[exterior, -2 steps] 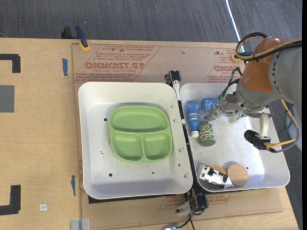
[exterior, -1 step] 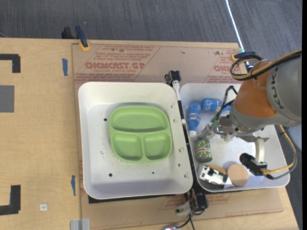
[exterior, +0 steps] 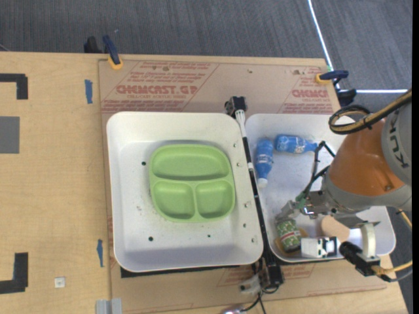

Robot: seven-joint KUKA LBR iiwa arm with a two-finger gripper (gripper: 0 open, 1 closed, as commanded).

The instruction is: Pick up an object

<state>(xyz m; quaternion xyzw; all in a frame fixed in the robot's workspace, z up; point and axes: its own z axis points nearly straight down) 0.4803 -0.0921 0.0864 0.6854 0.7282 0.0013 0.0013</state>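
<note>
Obscured: we logged the right bin's [exterior: 288, 178] near-right part as covered by the arm [exterior: 363, 169]. A peach-coloured item [exterior: 335, 228] showed only partly under the wrist, its kind not made out. How far the gripper [exterior: 296, 208] was open, and whether it held anything, we could not tell.

Arm: it reached in from the right, orange band uppermost, with the gripper low over the right bin, just above a small jar [exterior: 287, 234].

Right bin: the small jar near the front wall; a blue bottle [exterior: 263, 157] along the left wall; a second blue bottle [exterior: 292, 144] near the back.

Left bin [exterior: 124, 175]: one green divided plate [exterior: 192, 182], lying flat.
</note>
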